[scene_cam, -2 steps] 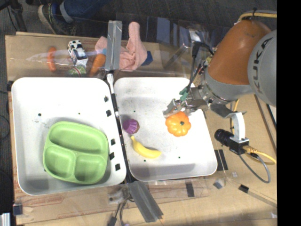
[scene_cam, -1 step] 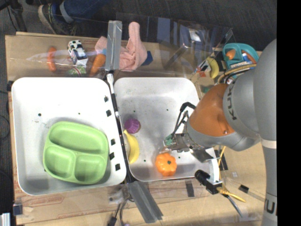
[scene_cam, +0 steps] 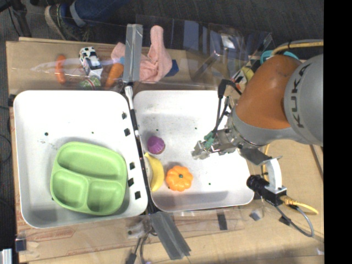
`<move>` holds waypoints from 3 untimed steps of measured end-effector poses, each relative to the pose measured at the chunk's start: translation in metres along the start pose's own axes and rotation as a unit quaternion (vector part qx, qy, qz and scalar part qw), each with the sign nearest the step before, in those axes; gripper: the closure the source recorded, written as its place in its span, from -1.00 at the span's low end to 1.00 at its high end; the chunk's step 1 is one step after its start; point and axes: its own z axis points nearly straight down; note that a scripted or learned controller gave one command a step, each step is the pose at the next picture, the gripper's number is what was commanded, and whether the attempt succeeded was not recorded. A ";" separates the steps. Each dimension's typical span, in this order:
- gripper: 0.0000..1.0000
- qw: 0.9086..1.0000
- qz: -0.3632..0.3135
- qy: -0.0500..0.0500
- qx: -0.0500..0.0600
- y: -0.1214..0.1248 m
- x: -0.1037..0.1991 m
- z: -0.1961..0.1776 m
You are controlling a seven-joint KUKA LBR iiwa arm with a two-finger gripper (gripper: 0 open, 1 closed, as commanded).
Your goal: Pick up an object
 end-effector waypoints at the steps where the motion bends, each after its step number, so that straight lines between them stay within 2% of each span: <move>1: -1.00 1.000 0.000 0.000 0.000 0.000 0.000 0.000; 2: -1.00 1.000 0.006 0.000 0.001 0.003 -0.002 0.151; 3: 1.00 1.000 0.003 0.000 0.001 0.004 -0.002 0.142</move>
